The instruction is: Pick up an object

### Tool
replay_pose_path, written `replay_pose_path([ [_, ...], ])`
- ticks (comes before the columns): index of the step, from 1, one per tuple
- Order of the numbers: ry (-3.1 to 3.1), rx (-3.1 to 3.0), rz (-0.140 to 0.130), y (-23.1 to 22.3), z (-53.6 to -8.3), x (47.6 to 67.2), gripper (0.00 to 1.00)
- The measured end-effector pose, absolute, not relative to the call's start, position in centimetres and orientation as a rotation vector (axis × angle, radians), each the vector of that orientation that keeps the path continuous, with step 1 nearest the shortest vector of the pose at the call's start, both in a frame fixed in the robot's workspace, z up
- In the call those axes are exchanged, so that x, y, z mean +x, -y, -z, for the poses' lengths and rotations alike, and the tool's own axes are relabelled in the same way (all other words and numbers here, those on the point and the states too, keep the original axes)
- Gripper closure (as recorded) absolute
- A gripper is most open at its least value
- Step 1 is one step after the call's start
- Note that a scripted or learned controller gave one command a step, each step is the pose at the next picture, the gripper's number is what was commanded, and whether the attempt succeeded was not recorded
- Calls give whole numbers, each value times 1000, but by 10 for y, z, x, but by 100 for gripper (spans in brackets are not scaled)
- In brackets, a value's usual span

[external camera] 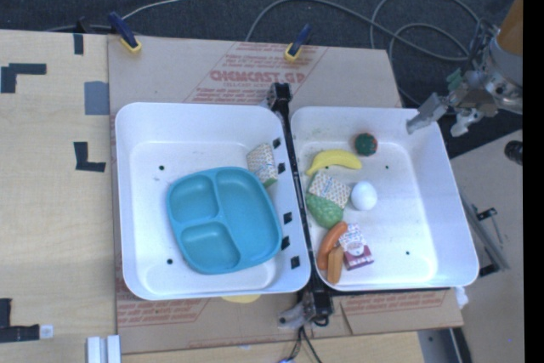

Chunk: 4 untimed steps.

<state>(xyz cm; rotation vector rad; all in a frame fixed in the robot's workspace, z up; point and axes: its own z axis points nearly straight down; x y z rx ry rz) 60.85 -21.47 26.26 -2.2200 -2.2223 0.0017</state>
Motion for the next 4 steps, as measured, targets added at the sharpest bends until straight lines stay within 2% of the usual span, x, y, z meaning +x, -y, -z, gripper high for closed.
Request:
replay_pose_path([
  [1, 2227, -2221, 4, 172, -87, 656, 0],
  [2, 2225, -2219, 3, 101, -86, 630, 0],
  [3, 2224, -2221, 1, 96, -85, 669, 0],
  [4, 2223, -2222, -2, 142, -126, 656, 0],
])
